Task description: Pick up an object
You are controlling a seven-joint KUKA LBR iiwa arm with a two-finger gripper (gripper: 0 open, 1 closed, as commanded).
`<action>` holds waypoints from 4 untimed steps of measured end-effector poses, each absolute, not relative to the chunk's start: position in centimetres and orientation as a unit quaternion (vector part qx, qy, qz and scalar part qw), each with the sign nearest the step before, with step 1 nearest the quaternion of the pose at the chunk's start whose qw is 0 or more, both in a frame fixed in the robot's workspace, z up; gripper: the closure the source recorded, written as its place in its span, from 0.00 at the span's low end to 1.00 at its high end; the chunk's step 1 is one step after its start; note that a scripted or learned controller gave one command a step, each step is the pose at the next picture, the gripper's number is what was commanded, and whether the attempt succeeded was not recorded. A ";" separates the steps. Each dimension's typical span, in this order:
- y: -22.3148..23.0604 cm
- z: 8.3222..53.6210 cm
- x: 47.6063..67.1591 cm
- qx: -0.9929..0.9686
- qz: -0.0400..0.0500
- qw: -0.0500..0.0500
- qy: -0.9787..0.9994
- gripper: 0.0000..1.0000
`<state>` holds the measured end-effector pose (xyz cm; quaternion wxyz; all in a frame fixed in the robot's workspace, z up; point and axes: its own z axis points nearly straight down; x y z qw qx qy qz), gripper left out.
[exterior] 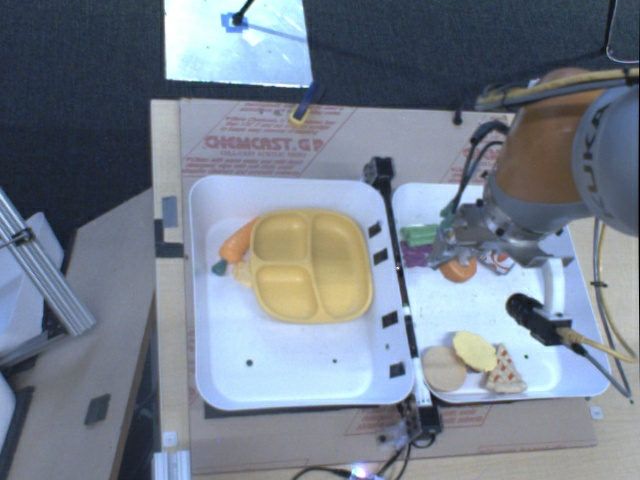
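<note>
arm low over the right bin's far cluster, grasp unconfirmed

nearest us, along the front edge of the right bin [575, 383], we see three flat food pieces lying together: a pale round cracker [444, 369], a yellow chip [474, 350] overlapping it, and a pizza slice [505, 371] just beside. they sit well apart from the arm, so we judge they are not the target now.

further back, the gripper [470, 246] hangs low over a cluster near the divider, and we cannot tell how it is set, since the wrist hides it. an orange round piece [459, 270] lies just under it, small, smooth and bright, with a purple piece [416, 256] and a green block [421, 234] beside. we judge the orange piece the likely pick.

in the left bin [300, 373] a yellow divided plate [308, 265] rests, with a carrot [238, 240] touching its far-left edge.
</note>
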<state>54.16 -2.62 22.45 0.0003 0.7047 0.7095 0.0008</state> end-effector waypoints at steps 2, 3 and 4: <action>-3.2 23.4 53.7 0.706 0.001 0.001 0.708 1.00; -4.1 21.5 53.8 0.707 0.000 0.000 0.707 1.00; -3.0 22.7 53.8 0.705 0.001 0.001 0.709 1.00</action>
